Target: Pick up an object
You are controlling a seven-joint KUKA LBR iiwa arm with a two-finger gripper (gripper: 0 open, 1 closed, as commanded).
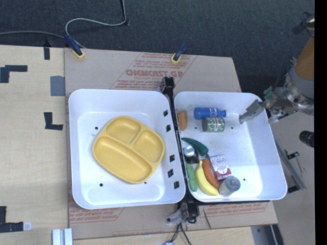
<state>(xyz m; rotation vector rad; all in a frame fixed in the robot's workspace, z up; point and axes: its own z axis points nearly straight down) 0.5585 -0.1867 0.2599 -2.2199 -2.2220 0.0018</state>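
tabletop (30,137): wood at frame left, cardboard sheet under both bins, two yellow-blue clamps on the cardboard's top edge.
left bin (82,152): centre-left, holds a yellow divided plate (129,148), tilted diagonally.
right bin (265,157): centre-right, objects mostly along its left wall and top.
arm (301,80): right edge of frame, orange band at the top.
tool (253,111): over the right bin's upper-right corner, nothing between its fingers; released or clenched, cannot tell.
blue bottle (209,112): top of right bin, lying flat, touching the green can (213,124) just below it.
banana (204,181): lower left of right bin, packed beside a carrot, a red-white packet and a grey can.
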